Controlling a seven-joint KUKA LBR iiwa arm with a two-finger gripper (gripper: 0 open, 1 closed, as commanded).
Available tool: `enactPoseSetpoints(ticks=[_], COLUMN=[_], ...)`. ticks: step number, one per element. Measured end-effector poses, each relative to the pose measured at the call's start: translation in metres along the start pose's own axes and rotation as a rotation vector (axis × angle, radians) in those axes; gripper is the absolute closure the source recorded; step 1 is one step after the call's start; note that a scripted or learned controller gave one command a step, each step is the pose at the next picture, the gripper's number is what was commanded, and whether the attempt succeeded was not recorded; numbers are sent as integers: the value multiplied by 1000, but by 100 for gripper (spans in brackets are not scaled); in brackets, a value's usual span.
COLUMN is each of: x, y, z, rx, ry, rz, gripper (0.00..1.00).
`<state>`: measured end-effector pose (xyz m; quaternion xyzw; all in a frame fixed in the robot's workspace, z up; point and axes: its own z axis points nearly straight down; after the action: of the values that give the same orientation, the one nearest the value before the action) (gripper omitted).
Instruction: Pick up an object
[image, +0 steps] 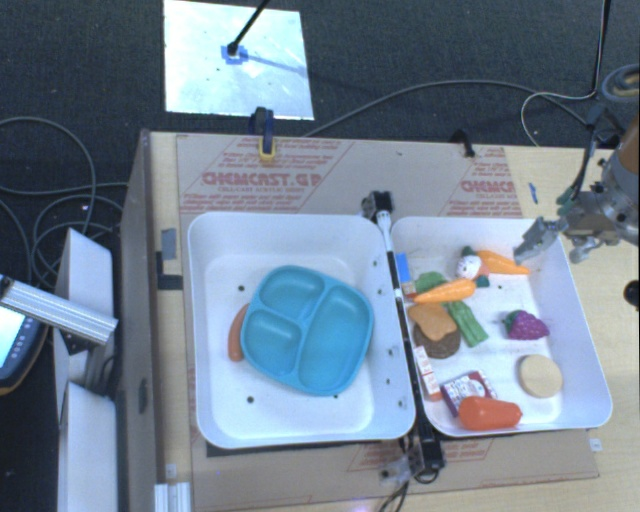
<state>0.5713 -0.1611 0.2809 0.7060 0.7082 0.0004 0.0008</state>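
From my station I take the purple grape cluster as the landmark, since it sits alone on bare floor in the right bin. Largest first: the counter carries both bins, and the left bin, well to the left of the grapes, holds a blue divided plate with a reddish sausage tucked against the plate's far side from them. The arm enters above and to the right of the grapes, and its end effector hangs over the right bin's upper edge, up from the grapes; I cannot tell whether it is apart or together, and I see nothing held in it. Left of the grapes lie a carrot, a green vegetable and a brown bread piece, crowded together. Below the grapes sit a pale round biscuit, a red pepper and a small packet. I would judge the grapes or the biscuit the best picks: come straight down, centred, with room on both sides, and avoid the crowded pile beside the divider.
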Motion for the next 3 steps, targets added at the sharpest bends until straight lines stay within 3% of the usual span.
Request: enactPoseSetpoints(ticks=[1,2,3], x=[55,54,63], y=[66,32,30], z=[98,149,182], rx=[3,2,-4], ry=[2,0,-1], rz=[-1,1,1], gripper=[0,0,0])
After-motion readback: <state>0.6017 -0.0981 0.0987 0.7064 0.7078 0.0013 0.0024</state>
